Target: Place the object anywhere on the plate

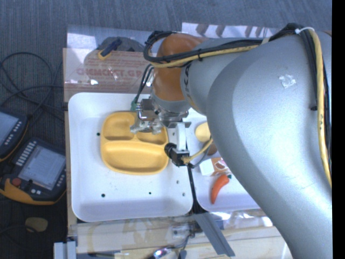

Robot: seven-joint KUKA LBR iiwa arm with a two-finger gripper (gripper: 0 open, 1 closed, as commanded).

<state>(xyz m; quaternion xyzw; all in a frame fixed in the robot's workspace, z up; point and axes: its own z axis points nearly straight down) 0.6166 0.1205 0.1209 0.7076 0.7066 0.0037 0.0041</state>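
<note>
A yellow divided plate [132, 155] lies in the left bin [89, 193], toward its right side. My gripper [146, 124] hangs over the plate's upper right compartment, with the grey arm and orange wrist band right behind it. The gripper's metal parts hide that compartment, and I cannot make out any object held there. In the right bin lie an orange carrot-shaped toy [218, 188], a pale yellow item [201, 131] and a white and red piece [214, 167], all partly covered by the arm.
The ridge between the two bins [190, 190] runs just right of the plate. A black cable [190, 177] hangs from the wrist over that ridge. A cardboard sheet [102, 72] lies behind the left bin, and a teach pendant [32, 169] sits off the bench to the left.
</note>
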